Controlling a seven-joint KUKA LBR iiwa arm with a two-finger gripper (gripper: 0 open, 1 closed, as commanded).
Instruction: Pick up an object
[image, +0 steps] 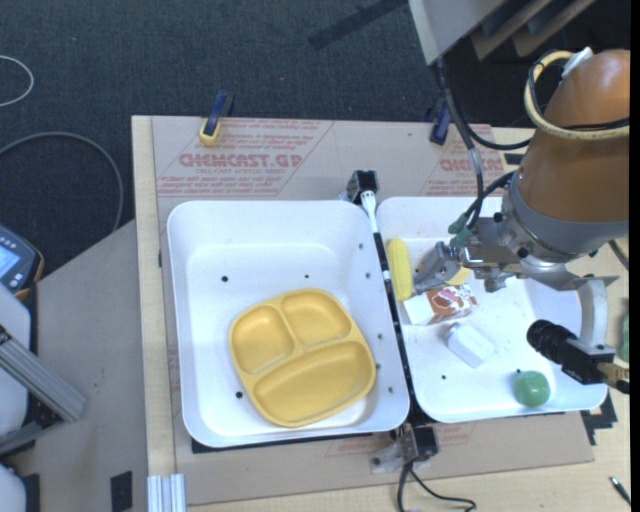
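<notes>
With the jaws (441, 266) low in the right bin (560, 395), their state hidden, above the red packet (449, 300) beside the corn (400, 268), they risked nudging both away ungrasped.

Two bins sit side by side on the tabletop (250, 160). The left bin (200, 240) holds a divided tray (300, 355) toward its near side. In the right bin (560, 400), a corn cob (400, 268) lies along the left wall, a packet (448, 302) just right of it, a block (470, 346) nearer, and a ball (531, 387) in the near right corner. The tool (450, 262) hangs over the packet's far side.
</notes>
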